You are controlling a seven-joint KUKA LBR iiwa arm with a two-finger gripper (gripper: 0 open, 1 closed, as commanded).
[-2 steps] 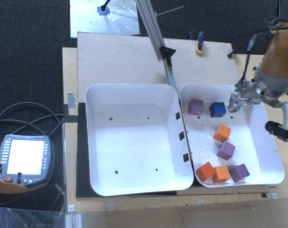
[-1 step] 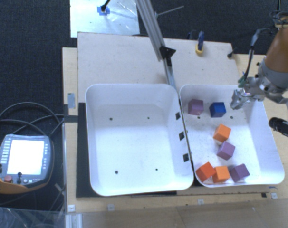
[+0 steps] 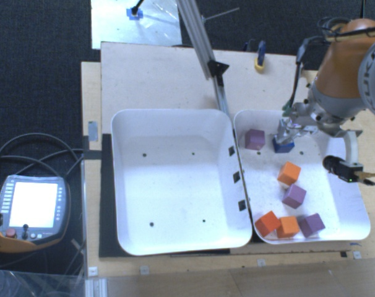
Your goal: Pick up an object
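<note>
— Where was the arm [image 3: 351, 60] at that moment?

— It reached in from the right, over the far part of the right bin [image 3: 354, 218], with the orange band above the wrist well in sight. The hand [image 3: 286, 135] hung low near that bin's far wall.

— Was it gripping anything?

— A blue block [image 3: 284, 145] sat right under the fingertips, touching or nearly touching them. Whether the fingers were closed on it or merely resting over it, I could not tell; the angle hid the gap.

— And the other blocks?

— All lay in the right bin. A purple cube [image 3: 255, 138] stood just left of the blue block, near the wall shared with the left bin [image 3: 175, 119]. Toward the middle lay an orange cube [image 3: 289, 172], and a second purple cube [image 3: 294, 196] just beside it on the near side. Along the near edge three sat in a row: a red-orange block [image 3: 267, 223], an orange block [image 3: 288, 226] touching it, and a purple block [image 3: 310, 224] on the right.

— Anything else on the desk [image 3: 156, 73]?

— A yellow-and-blue clamp [image 3: 260, 58] at its far edge, and a slanted metal pole [image 3: 200, 36] coming down between the bins. A control pendant [image 3: 30, 212] with a lit screen lay off to the left with its cable.
</note>
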